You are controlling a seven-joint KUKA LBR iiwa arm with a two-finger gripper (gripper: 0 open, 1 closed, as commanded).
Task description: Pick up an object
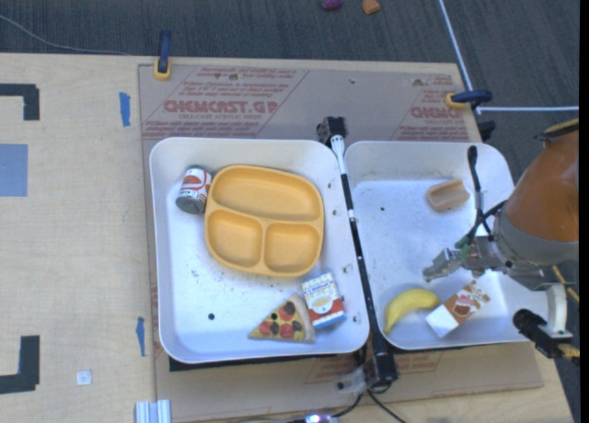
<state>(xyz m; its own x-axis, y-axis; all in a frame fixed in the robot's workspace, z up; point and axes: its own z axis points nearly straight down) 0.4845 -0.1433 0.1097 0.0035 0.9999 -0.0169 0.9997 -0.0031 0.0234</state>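
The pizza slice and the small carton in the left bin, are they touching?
Touching. In the camera view the pizza slice lies directly against the small carton; no white bin floor shows between them.

Yellow banana (pixel 410 304) in right bin (pixel 396 182)

bins (pixel 175 256): glossy white plastic | tray (pixel 264 220): matt yellow plastic
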